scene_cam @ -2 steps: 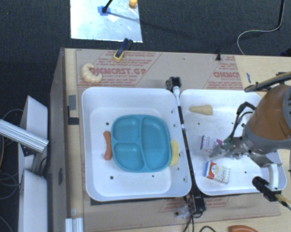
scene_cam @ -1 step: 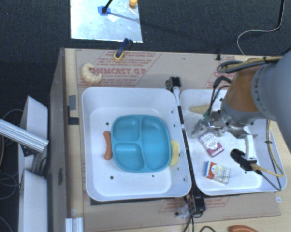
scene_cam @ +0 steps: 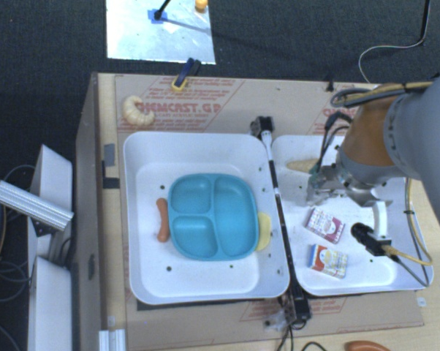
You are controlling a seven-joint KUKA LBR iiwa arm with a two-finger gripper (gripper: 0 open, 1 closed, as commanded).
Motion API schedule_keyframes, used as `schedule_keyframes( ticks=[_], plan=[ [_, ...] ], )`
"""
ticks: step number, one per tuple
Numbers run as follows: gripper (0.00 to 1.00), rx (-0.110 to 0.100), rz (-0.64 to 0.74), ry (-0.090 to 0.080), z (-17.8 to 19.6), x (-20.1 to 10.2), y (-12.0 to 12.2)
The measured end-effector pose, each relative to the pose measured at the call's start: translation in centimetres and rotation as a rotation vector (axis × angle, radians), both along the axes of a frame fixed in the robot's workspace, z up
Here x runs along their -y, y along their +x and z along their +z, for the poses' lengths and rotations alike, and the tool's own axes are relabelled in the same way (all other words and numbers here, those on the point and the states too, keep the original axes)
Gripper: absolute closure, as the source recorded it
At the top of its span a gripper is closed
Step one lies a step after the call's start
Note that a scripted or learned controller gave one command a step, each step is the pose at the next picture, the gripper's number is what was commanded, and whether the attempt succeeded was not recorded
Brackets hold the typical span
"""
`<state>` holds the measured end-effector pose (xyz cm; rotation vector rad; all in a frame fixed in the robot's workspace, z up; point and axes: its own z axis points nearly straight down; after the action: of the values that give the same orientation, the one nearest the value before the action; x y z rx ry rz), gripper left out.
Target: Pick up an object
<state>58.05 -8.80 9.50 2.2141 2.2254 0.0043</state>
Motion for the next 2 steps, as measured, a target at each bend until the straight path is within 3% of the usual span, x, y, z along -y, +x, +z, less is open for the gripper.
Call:
schedule_keyframes(
  ticks=[1, 2],
  plan=[
    [0.00, 0.000, 0.000, 0.000, 0.0, 0.0, 0.0],
    [0.00, -0.004, -0.004, 0.000, -1.1, 1.5, -4.7]
  ],
)
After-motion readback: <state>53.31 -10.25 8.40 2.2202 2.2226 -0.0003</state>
